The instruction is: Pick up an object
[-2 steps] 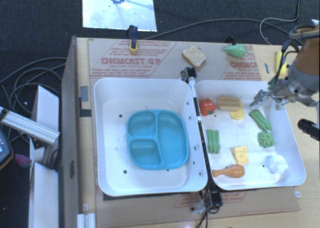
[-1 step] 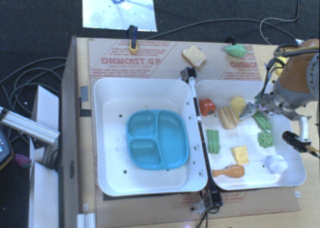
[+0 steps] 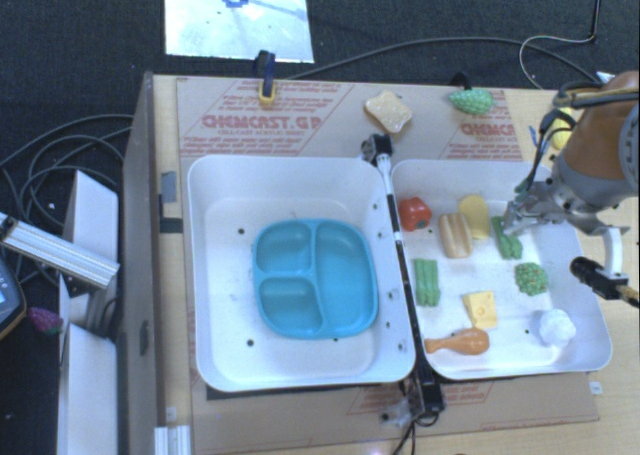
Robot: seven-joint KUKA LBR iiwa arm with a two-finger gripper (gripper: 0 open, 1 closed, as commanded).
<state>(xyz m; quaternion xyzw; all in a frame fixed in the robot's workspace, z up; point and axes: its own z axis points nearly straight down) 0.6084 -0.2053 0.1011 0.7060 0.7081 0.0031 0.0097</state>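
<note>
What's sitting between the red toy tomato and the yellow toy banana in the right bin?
In the camera view, a tan hot-dog bun toy lies between the red toy tomato and the yellow toy banana, slightly below them.

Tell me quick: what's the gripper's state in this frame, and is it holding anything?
Gripper: low in the right bin, at a small green item; whether it is open, closed or gripping cannot be told.

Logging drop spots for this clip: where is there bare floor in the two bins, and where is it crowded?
The left bin has bare floor all around the blue divided tray, widest along its left wall. The right bin is crowded: hot dog, green beans, cheese, drumstick and broccoli, with a small gap between cheese and broccoli.
</note>
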